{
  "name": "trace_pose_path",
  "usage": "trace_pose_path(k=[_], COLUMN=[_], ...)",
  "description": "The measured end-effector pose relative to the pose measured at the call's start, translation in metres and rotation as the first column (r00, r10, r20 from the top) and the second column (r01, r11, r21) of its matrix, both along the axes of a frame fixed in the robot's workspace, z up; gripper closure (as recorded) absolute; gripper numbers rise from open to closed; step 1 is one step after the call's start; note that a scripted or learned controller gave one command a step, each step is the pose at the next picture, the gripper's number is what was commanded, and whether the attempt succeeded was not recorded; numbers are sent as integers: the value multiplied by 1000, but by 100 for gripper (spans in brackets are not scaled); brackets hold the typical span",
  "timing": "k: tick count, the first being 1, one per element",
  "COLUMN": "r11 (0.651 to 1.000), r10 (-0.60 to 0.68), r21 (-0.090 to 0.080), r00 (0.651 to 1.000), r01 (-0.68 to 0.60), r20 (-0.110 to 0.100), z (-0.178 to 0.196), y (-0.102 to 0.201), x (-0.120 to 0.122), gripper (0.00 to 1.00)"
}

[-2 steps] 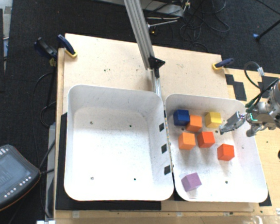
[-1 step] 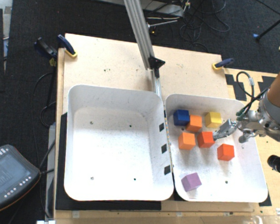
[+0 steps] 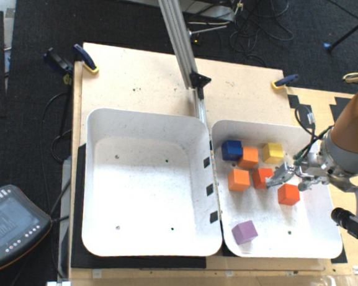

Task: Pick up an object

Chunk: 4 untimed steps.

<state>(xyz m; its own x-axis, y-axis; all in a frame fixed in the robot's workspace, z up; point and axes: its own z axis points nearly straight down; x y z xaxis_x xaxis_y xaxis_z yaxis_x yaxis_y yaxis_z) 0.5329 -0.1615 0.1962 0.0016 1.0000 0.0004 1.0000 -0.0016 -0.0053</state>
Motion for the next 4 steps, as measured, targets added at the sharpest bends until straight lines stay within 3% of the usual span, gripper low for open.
trace_pose_path(k=[1, 2, 3, 4], r11=[1000, 1000, 1000, 1000], r10=[1, 2, 0, 4], r21=[1, -2, -3, -3], r00=[1000, 1000, 1000, 1000], r01=[-1, -1, 0, -3], r20=[0, 8, 12, 11], z=[-48, -35, 18, 48], y=[7, 6, -3, -3], x=[5, 7, 2, 4], gripper=[0, 100, 100, 100])
